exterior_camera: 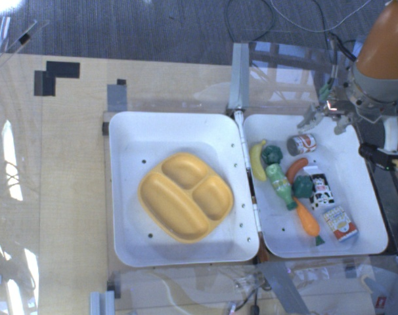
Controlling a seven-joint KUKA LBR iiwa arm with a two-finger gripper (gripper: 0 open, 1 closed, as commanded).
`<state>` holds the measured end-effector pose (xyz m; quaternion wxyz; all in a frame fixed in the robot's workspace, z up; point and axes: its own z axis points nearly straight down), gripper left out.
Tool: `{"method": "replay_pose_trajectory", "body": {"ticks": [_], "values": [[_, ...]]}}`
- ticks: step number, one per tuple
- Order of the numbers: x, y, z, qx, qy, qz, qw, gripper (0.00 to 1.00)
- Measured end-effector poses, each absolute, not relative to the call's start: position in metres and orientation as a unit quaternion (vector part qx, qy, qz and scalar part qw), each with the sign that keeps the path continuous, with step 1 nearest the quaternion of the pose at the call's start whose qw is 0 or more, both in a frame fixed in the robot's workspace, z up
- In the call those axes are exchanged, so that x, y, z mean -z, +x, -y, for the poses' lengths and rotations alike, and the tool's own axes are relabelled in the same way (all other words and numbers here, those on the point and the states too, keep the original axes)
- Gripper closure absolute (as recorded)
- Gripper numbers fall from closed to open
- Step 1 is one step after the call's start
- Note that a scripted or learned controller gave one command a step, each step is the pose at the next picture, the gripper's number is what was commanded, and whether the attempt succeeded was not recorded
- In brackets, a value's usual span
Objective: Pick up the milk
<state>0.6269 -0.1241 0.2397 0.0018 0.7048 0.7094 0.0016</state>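
Observation:
The milk is a small white carton with black cow patches. It lies in the right bin, between a dark green vegetable on its left and an orange-and-white carton below it. My gripper hangs over the bin's far edge, well above the milk in the view and just beyond a small can. Its two fingers stand apart, open, with nothing between them.
The right bin also holds a banana, a green bottle, a broccoli piece, a red sausage and a carrot. In the left bin sits a yellow divided plate. Cables loop behind the bins.

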Motion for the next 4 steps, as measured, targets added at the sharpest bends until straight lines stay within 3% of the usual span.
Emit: {"method": "replay_pose_trajectory", "body": {"ticks": [1,2,3,4], "values": [[-0.091,0.577,0.160,-0.0020,0.692,-0.722,0.003,0.00],[-0.107,0.542,0.171,-0.0017,0.723,-0.691,0.001,0.00],[-0.118,0.545,0.170,-0.0035,0.722,-0.692,0.004,1.00],[-0.213,0.563,0.078,-0.0024,0.801,-0.599,0.002,1.00]]}}
